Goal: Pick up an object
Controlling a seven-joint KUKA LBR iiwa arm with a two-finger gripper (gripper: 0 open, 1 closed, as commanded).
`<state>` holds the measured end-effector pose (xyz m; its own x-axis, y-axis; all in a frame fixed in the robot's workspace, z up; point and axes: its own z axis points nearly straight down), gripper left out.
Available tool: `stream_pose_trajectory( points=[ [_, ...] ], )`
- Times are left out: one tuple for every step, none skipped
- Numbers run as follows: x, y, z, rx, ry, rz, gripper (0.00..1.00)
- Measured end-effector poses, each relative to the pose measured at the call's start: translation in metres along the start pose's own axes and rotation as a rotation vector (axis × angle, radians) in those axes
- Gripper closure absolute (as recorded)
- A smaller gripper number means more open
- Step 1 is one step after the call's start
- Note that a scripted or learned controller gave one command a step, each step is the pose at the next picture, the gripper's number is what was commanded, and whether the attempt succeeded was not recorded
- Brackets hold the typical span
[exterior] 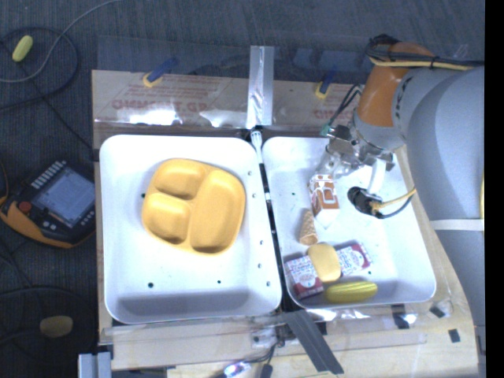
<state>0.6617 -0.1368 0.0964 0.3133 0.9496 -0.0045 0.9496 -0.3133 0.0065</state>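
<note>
Your arm reaches into the right bin point(409, 211), beside a left bin point(118, 211) bearing a yellow divided tray point(193, 205).

Your gripper point(335, 166) hangs just above a small orange-and-white carton point(324, 193); whether it grips anything, I cannot tell. Nearer you lie red packets point(356, 254), a yellow pickle-like piece point(350, 291), an ice-cream cone point(307, 227).

The broad, smooth grey robot arm point(449, 124) carries a glossy orange band point(379, 93) above its wrist, black cables looping beside its pale metal hand point(350, 164).
</note>
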Motion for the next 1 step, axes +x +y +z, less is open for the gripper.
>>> stream_pose_trajectory(
  points=[
    [0.0833, -0.0193, -0.1019, 0.012, 0.003, -0.088, 1.00]
  ],
)
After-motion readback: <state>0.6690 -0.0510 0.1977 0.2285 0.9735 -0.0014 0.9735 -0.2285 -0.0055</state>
